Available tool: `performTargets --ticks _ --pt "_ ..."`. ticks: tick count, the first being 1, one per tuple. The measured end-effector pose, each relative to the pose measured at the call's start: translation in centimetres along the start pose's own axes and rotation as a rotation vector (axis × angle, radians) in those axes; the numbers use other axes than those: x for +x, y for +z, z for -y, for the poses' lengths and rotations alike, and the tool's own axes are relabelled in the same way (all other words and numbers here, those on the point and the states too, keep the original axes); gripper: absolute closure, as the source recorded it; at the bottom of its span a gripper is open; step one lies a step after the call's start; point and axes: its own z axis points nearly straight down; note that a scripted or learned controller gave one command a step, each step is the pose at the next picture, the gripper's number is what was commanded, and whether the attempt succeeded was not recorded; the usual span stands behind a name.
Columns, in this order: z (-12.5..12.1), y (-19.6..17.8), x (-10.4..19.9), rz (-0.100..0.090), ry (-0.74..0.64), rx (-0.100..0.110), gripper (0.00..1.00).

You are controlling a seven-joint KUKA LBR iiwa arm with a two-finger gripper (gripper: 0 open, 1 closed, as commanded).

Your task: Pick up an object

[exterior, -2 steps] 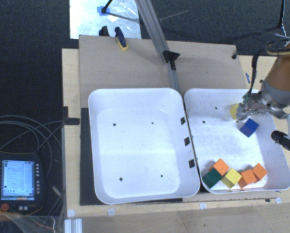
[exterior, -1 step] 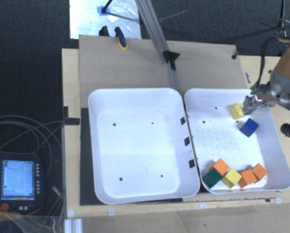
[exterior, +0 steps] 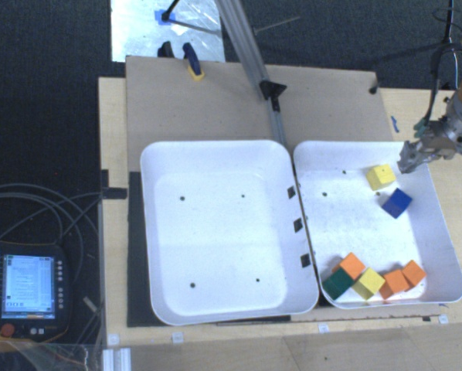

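Blocks fill the right bin [exterior: 439,230], and I take that bin as my landmark. Most of my arm is cut off beyond the bin's right side. My gripper [exterior: 409,159] hangs over the bin's far right rim, and whether it is spread or closed I cannot tell, since it shows as a small grey blur. Nothing can be seen caught in it.

Just inside the bin from my gripper lies a yellow cube [exterior: 381,177], turned a little askew to the bin's walls. Close beside it, toward the bin's near side, sits a blue cube [exterior: 397,202], rotated so one corner points toward the near rim. These are cubes, so neither has a long axis to speak of.

At the bin's near edge a cluster is pressed together: an orange cube [exterior: 352,265], a green cube [exterior: 338,284], a second yellow cube [exterior: 368,284], and two more orange blocks [exterior: 405,276] that overlap, so their shapes are hard to separate.

Left of the landmark bin stands the left bin [exterior: 150,168]. Farther left, off the bench, a handheld pendant [exterior: 26,288] shows a lit screen, its writing too small to read.
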Motion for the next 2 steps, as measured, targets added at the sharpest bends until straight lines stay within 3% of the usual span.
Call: performTargets --ticks 1,2 --pt "-0.2 -5.4 -0.1 0.0 -0.001 -0.001 1.0" --pt "0.3 -4.9 5.2 -0.003 -0.004 0.006 1.0"
